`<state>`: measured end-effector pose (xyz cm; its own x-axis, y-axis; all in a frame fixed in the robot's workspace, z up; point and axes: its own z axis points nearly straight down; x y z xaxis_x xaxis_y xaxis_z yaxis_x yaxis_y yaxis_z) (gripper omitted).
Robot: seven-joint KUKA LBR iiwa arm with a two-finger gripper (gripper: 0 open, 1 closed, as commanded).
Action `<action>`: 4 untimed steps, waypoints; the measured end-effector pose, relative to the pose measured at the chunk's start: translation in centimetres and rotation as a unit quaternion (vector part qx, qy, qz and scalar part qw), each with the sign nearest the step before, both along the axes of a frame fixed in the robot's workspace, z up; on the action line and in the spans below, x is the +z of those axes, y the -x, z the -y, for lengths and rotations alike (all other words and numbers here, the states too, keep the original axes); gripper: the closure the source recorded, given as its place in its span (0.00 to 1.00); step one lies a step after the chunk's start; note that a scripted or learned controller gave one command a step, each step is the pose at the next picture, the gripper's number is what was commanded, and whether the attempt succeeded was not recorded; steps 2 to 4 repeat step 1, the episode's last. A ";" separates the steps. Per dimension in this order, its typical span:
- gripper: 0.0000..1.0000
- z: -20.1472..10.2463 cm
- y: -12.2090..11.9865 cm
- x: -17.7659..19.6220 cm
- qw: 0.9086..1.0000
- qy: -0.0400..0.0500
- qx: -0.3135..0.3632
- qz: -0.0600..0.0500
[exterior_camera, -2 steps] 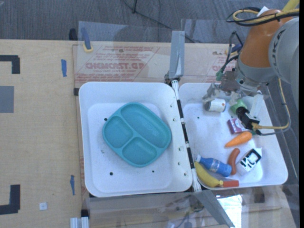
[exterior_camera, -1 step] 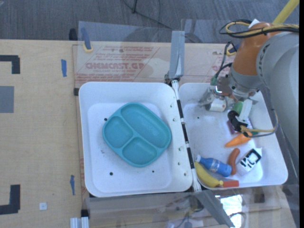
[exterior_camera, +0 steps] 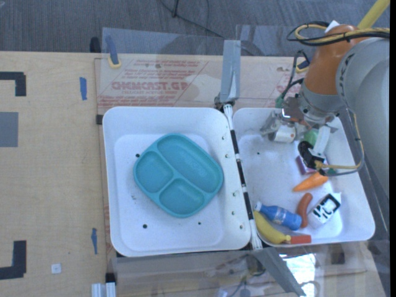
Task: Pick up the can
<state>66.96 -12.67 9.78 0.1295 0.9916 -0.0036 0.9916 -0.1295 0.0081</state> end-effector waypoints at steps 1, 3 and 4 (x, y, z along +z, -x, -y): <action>1.00 -6.0 0.2 14.1 1.000 -0.002 -0.023 -0.002; 1.00 -6.0 0.2 14.1 1.000 -0.002 -0.023 -0.002; 1.00 -6.0 0.2 14.1 1.000 -0.002 -0.023 -0.002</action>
